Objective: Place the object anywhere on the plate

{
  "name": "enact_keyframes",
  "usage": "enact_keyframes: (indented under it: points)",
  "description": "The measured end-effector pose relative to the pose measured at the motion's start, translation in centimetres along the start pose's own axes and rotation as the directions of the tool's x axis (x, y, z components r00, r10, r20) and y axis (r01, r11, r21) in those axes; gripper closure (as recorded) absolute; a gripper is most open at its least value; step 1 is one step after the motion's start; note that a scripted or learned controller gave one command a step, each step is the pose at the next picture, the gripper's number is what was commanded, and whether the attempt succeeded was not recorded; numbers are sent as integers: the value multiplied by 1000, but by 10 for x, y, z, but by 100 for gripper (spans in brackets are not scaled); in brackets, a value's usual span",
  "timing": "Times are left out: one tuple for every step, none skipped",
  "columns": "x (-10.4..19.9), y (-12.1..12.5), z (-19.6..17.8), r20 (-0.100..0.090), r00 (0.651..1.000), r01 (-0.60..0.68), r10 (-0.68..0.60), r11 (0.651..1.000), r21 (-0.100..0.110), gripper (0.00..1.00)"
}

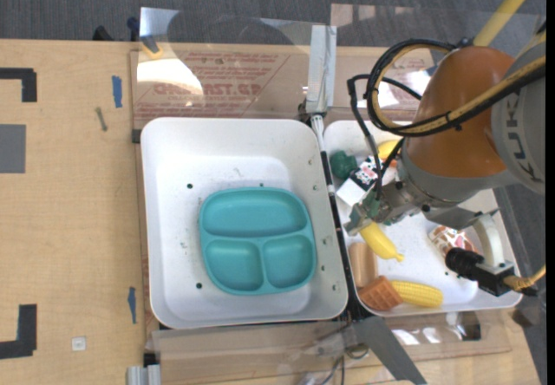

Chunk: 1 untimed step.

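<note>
Gripper point(368, 217) sits low in the right bin point(416, 309), fingers closed on a yellow toy point(381, 242); teal divided plate point(257, 238) waits left; cardboard lettering unreadable.

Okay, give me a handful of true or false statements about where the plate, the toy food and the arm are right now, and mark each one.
1. The teal plate lies in the left bin. True.
2. The plate has three compartments. True.
3. A corn cob lies on the plate. False: it lies in the right bin, near its front edge.
4. The gripper is over the left bin. False: it is over the right bin, by a yellow toy piece.
5. The plate carries no toy food. True.
</note>
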State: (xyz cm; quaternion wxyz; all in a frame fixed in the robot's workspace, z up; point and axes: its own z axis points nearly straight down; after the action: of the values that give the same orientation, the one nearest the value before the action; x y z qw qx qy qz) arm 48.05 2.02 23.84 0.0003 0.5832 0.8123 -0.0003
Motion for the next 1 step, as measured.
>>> enact_keyframes:
  points:
    - [66,44,17,-1,999,-52,52,999,0,100]
